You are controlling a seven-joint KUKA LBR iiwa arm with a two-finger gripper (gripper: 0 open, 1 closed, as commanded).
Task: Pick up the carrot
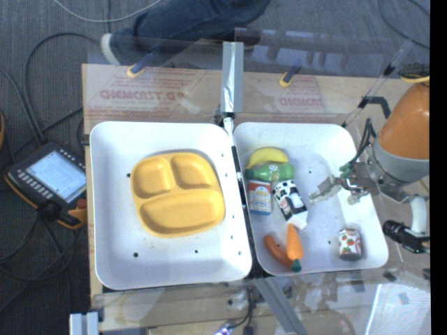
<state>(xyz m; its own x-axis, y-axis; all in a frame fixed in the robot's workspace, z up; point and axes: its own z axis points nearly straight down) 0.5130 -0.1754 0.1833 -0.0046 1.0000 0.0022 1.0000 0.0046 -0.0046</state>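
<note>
On the table [105, 89] sit two shallow white plastic bins side by side. The left bin [112, 250] holds a yellow plastic tray [179, 192] with three compartments. The right bin [328, 138] carries the smaller things. The orange toy carrot with a green tip [294, 246] lies near that bin's front edge, tilted slightly, its green end pointing toward the front. Just beside it on the left, touching or nearly so, lies a darker orange-red sausage-shaped toy [275, 250]. Above them stand a small green-topped carton [260, 189], a black-and-white cow-patterned carton [289, 199] and, behind those, a yellow banana-like toy [268, 157]. A small red-and-white patterned box [349, 243] rests in the bin's front right corner.

The grey arm with its orange band [408, 128] hangs over the bin's right side. Its gripper [334, 185] points left, above bare bin floor, well apart from the carrot. I cannot tell whether the fingers are spread or closed; nothing shows between them.
</note>
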